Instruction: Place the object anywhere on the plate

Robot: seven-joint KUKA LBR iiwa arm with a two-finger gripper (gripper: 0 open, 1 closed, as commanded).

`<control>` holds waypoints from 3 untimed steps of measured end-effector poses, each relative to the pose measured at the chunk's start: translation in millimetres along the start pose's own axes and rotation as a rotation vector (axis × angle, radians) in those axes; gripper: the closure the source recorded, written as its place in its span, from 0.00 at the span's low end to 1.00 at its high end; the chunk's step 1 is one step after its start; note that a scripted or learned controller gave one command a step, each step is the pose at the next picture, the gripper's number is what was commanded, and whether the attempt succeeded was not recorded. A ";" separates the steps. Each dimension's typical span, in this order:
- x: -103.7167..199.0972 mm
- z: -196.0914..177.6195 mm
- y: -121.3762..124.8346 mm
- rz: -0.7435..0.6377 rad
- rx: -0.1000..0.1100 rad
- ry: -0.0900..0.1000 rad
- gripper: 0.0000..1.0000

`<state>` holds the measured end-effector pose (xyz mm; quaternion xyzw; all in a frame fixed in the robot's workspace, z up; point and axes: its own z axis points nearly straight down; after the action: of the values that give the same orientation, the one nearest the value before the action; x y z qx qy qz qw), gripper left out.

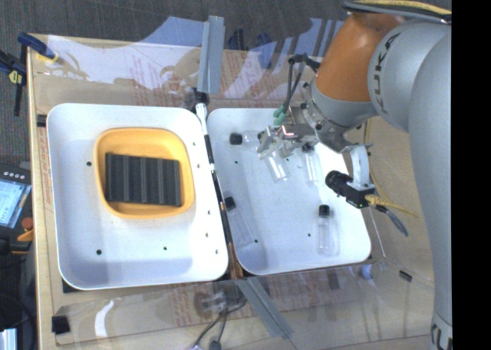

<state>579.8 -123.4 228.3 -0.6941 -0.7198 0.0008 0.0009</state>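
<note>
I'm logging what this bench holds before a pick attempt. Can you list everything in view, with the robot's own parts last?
Bins: two, white, side by side on the bench.
Plate: one, yellow, rounded-square, in the left bin, with a dark ridged insert.
Vial: one, clear with a black cap, lying in the right bin near its right wall.
Small black piece: one, right bin's upper left.
Arm: one, grey with an orange band, from the right.
Gripper: one, clear fingers, over the right bin.

You are looking at a pale wooden surface that is carrying two shallow white bins side by side: the left bin and the right bin are touching along their inner edges, with loose cables lying at the near edge.
</note>
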 end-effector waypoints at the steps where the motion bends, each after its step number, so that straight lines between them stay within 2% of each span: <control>1: 60.8 -38.6 13.3 -0.212 -0.002 -0.001 1.00; 2: 60.7 -38.7 13.3 -0.212 -0.002 -0.001 0.00; 3: 78.3 38.3 36.1 -0.243 0.003 0.000 0.00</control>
<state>612.9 -43.8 189.9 -0.6018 -0.7987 0.0018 0.0021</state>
